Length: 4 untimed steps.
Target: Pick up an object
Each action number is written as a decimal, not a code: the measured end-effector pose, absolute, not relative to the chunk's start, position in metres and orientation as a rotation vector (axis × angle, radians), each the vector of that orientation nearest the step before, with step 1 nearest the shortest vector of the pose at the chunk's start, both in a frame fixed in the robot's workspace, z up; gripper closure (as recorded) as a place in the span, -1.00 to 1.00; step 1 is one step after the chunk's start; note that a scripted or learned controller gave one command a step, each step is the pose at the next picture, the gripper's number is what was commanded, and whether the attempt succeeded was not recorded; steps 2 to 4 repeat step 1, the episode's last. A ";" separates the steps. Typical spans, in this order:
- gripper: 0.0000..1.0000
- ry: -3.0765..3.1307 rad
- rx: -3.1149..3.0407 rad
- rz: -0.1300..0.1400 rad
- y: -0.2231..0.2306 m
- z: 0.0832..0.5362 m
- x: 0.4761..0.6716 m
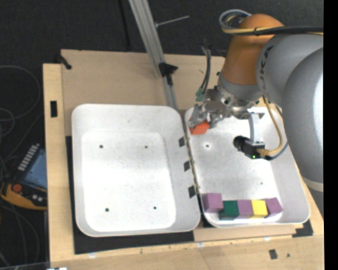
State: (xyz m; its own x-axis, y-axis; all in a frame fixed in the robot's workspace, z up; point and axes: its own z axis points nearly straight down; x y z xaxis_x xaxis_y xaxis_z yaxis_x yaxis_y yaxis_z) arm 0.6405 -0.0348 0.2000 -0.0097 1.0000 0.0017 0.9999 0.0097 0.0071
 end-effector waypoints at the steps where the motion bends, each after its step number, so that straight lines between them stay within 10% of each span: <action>1: 1.00 2.228 2.215 0.001 0.010 0.197 0.627; 4: 1.00 2.228 2.215 0.001 0.010 0.197 0.627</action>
